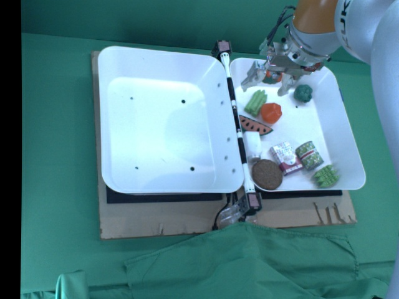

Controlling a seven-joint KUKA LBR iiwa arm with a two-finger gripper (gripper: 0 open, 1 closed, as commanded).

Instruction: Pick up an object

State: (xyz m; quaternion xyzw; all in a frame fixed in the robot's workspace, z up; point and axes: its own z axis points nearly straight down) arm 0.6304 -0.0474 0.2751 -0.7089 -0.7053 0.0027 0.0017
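My gripper [270,81] hangs over the far end of the right bin [349,148], its two grey fingers [252,76] spread wide open. A small orange and green object [272,76] shows in the gap between them, and the fingers do not touch it. Just below lie a light green ridged vegetable [256,101] and a red-orange faceted piece [271,112]. A dark green broccoli head [303,93] sits right of the gripper. Nearer the front are a watermelon slice [254,125], a pink and white carton [285,157], a green can [308,155], a brown round cookie [267,174] and a green bundle [325,175].
The left bin [124,167] adjoins the right one, with a black and white divider rail [235,114] between them. Both stand on cardboard [156,223] over green cloth. Folded green fabric [249,260] lies at the front.
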